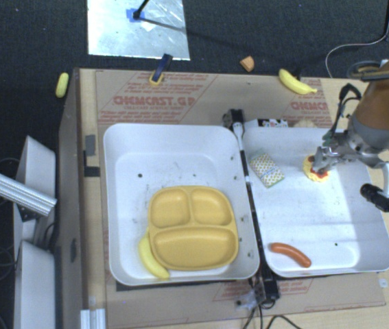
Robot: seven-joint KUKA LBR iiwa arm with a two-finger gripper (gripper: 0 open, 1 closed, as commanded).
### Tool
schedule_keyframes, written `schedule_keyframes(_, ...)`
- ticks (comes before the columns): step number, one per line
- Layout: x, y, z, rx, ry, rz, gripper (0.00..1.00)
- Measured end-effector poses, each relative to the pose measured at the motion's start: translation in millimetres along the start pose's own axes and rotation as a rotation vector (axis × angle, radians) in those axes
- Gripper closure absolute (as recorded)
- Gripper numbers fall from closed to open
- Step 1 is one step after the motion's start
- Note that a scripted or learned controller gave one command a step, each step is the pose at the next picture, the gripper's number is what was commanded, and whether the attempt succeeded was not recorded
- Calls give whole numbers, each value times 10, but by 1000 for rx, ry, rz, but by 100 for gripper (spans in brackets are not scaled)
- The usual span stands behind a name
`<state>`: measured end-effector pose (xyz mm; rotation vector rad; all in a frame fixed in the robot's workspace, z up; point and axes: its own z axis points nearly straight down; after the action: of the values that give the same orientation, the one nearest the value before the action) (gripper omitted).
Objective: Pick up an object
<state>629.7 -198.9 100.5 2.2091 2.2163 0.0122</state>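
My gripper (320, 162) hangs over the back right part of the right bin (359, 252), right above a small yellow and red toy (316, 171). A patterned pale block (267, 169) lies to its left in the same bin. An orange sausage (290, 254) rests near that bin's front edge. In the left bin (122, 184) sits a yellow divided tray (193, 226) with a yellow banana (151, 260) against its front left corner.
Another banana (296, 82) and a small orange piece (248, 64) lie on the cardboard behind the bins. A yellow item (62, 84) sits off the bench's back left corner. The bins meet at a central divider (245, 184).
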Motion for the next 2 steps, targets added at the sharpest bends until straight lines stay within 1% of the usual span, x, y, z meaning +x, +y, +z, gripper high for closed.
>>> schedule_keyframes(1, 0, -1, 1, 0, 0, 0, 0)
schedule_keyframes(2, -2, 12, -111, -4, 0, -1, 100)
